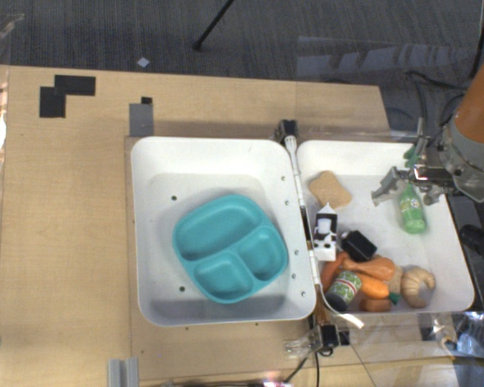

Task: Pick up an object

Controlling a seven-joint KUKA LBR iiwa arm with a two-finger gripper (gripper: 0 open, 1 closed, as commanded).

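Note:
My gripper (405, 193) hangs over the right side of the right bin (363, 153), its two fingers spread open. Directly beneath and between the fingers lies a small green bottle (413, 214) with a pale cap, pointing toward the bin's front. The fingers are not closed on it, and I cannot tell whether they touch it. The arm's orange band (477, 111) and grey wrist come in from the right edge.
The right bin also holds a tan sponge-like block (329, 189), a black-and-white item (326, 234), a black object (359, 244), orange carrots (369, 269), a green-and-red can (347, 286) and a beige shell-like piece (417, 285). A teal divided plate (230, 248) lies in the left bin (157, 168).

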